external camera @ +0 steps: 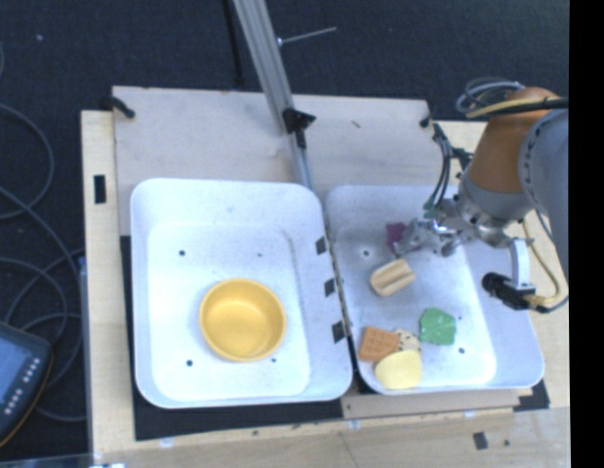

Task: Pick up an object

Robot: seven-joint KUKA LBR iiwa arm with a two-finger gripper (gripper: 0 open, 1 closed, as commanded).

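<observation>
On the counter (214,135), the left bin (155,222) held a yellow bowl (243,319), while the right bin (477,359) held a tan block (392,277), green piece (438,326), waffle-like piece (379,342), yellow lump (399,369) and a purple object (397,233) beside the hand (425,234), whose grip I could not make out; no writing was legible.

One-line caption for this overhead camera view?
Gripper low in the right bin near a tan block; yellow bowl alone in left bin.

Claw (422,234) hanging over right bin (352,213); tan roll (392,277) sitting just below it, purple piece (397,232) beside it; bare floor lying between roll and green block (438,326).
</observation>
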